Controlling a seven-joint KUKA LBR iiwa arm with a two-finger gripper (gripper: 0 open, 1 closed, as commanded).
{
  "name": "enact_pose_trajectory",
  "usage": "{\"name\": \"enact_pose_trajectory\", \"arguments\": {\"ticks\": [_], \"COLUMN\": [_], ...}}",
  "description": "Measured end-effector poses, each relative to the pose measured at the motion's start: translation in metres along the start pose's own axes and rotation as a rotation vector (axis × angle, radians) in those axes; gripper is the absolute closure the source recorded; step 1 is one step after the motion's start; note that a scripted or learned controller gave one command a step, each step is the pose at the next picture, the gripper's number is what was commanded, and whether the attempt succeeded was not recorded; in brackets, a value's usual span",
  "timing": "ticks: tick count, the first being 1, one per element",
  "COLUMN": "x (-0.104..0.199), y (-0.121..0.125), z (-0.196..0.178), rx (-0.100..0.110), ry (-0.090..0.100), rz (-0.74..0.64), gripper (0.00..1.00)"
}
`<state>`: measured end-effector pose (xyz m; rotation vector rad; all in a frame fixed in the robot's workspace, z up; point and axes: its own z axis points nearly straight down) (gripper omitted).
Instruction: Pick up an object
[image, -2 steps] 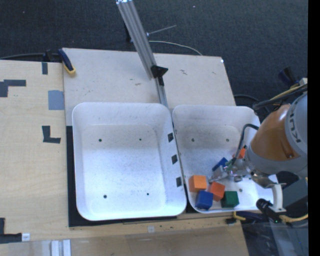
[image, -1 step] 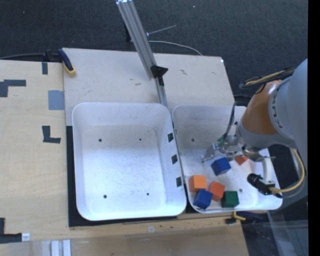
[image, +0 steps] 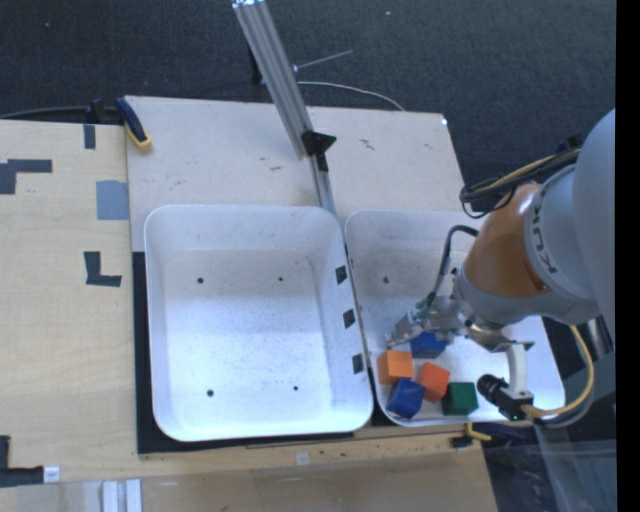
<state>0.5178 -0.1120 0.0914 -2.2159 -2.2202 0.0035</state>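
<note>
Several small blocks lie at the near end of the right bin (image: 385, 250): an orange block (image: 398, 365), a second orange block (image: 434, 380), a blue block (image: 406, 398), a green block (image: 460, 398) and another blue block (image: 428, 345). My gripper (image: 428, 322) is low in the right bin, right above the upper blue block and touching or nearly touching it. The arm's grey and orange wrist (image: 505, 265) covers the bin's right side. The fingers are too small and cluttered to read.
The left bin (image: 240, 320) stands beside the right one, sharing a middle wall. A slanted metal pole (image: 285, 90) crosses the bench top behind the bins. A blue and yellow tool (image: 133, 122) lies at the back left. Cables hang by the arm.
</note>
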Motion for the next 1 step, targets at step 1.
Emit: {"name": "enact_pose_trajectory", "arguments": {"ticks": [1], "x": [-0.0011], "y": [0.0006], "z": [-0.0093], "rx": [0.000], "ry": [-0.001], "rz": [0.000], "gripper": [1.00]}}
